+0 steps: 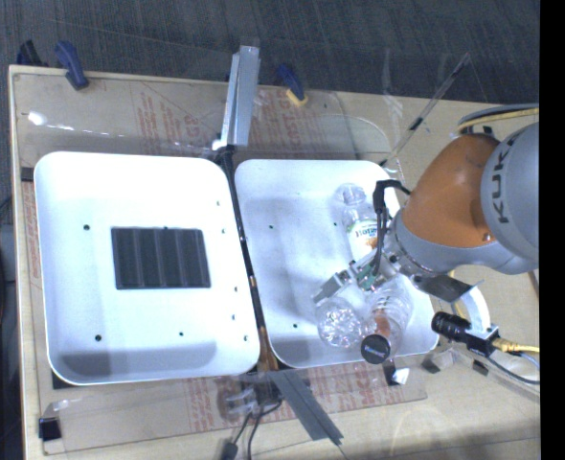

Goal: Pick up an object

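The tool (359, 278) is shown lowered into the right bin (282, 247) among clear plastic bottles (359, 220), the approach step of the pick; whether it is open or closed cannot be told. One crumpled bottle (340, 326) lies just beside it, so a firm closure on a bottle is judged necessary before lifting.

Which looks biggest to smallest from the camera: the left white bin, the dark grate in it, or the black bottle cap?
1. Left white bin
2. Dark grate
3. Black bottle cap
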